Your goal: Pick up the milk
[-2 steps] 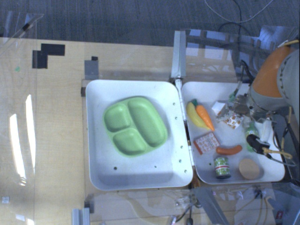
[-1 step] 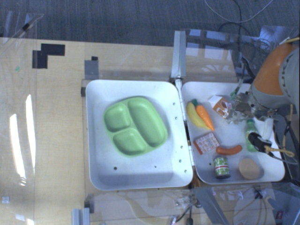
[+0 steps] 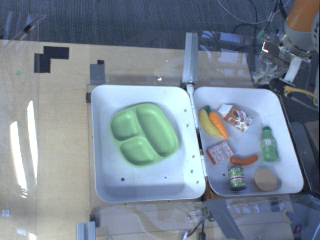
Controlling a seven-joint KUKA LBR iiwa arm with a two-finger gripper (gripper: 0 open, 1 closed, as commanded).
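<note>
The milk (image 3: 236, 118) is a small carton with a white top and an orange printed face. It lies tilted in the upper middle of the right bin (image 3: 287, 129), just right of a carrot (image 3: 218, 125). My gripper (image 3: 280, 70) hangs beyond the right bin's far right corner, above the bench and outside the bin. It is well up and to the right of the milk and touches nothing. The orange band of the arm (image 3: 303, 9) shows at the top right.
In the right bin lie a banana (image 3: 208, 124), a red packet (image 3: 220, 152), a sausage (image 3: 244, 159), a green bottle (image 3: 269, 144), a can (image 3: 237, 178) and a round brown bun (image 3: 266, 180). The left bin (image 3: 105, 174) holds a green divided plate (image 3: 144, 134).
</note>
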